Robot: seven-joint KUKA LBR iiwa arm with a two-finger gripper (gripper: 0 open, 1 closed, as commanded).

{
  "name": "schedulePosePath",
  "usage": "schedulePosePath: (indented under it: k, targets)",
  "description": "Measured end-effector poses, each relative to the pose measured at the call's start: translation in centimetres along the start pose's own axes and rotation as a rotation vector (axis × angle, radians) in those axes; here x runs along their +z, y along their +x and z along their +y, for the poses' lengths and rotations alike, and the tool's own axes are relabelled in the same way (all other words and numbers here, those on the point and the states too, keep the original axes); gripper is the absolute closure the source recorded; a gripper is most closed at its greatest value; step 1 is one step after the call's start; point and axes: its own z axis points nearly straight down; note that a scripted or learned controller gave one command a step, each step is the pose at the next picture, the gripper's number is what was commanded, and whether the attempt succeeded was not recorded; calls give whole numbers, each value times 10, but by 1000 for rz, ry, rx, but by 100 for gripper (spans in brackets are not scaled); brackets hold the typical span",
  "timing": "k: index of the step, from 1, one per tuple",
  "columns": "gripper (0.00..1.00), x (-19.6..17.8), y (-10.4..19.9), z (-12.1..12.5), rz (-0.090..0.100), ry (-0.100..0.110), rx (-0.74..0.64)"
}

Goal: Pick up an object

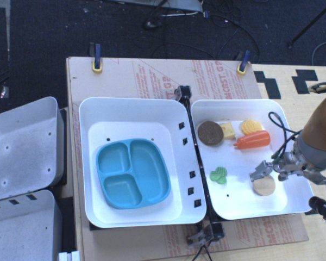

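Hand (262, 172) just above pale tan round disc (264, 186), perhaps touching, grip state unclear

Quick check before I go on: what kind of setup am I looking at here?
Likely a robotics lab test bench. Two white bins sit on a clamped board, toy food such as a carrot lies in the right one, and cables trail over the dark floor.

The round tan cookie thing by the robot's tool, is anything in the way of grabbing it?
Nothing visible blocks it. The tool sits right above the tan cookie in the right bin. The green piece lies off to the left.
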Motion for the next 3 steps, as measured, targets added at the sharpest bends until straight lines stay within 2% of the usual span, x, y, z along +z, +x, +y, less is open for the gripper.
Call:
schedulePosePath:
  k: [1,2,3]
  targets:
    - [0,44,0,0,-2,-5,-1]
    - [100,34,0,1,-1,-4,0]
    - [100,-6,2,-2,-4,-10,-4]
